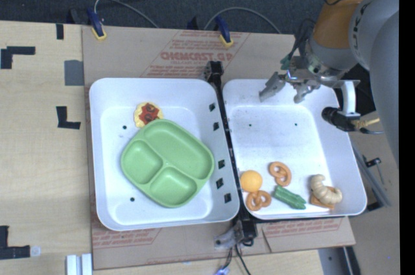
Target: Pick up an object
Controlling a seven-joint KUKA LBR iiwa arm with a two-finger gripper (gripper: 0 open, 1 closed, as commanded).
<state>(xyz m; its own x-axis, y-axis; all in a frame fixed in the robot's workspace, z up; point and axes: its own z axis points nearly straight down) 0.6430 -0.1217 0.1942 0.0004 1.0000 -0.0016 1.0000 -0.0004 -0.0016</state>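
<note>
Arm poised over the far end of the right bin, nothing picked yet.

The arm point(363, 14) reaches in above the right bin point(337, 137); the left bin point(107, 137) holds a green divided plate point(167, 163). The gripper point(287, 91) hangs with its jaws spread wide and nothing between them, over bare bin floor. The toys lie well apart from it, at the bin's near edge: a green pepper point(288, 197), long axis slanting, an orange ball point(251, 181), pretzels point(280, 171).
</note>
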